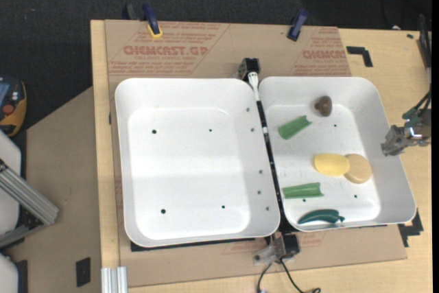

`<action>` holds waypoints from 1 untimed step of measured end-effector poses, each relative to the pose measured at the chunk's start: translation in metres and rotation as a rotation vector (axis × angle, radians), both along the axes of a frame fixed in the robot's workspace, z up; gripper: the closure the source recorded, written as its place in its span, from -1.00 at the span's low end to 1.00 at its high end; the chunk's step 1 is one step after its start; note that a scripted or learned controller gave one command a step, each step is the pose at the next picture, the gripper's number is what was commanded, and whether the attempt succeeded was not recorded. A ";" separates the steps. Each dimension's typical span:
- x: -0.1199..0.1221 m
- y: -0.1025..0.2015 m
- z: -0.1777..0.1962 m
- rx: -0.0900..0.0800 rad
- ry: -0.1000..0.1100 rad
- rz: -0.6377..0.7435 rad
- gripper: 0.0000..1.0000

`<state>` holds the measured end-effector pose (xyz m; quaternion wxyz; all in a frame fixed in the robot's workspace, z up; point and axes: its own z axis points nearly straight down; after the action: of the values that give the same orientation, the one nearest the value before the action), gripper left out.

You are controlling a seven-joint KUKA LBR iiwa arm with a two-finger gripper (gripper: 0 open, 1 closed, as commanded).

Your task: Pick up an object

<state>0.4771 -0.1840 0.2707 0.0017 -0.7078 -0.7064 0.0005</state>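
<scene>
Right now our hand [401,139] waits at frame right, grip state unclear; we risk nudging the round tan disc [358,169] against the smooth yellow oval [331,164].

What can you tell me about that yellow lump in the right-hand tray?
The yellow lump is a smooth, rounded, oval piece with a matte, pale lemon surface, maybe foam or soft plastic, though the material is hard to tell. It lies flat on the floor of the right bin, slightly right of the middle. Its right end touches or slightly overlaps a tan round piece. A green block lies just below it, apart from it. Nothing is gripping it.
</scene>
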 end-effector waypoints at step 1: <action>0.004 0.045 0.078 -0.004 -0.014 0.008 1.00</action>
<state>0.4812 -0.1390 0.3488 -0.0045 -0.7050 -0.7092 -0.0033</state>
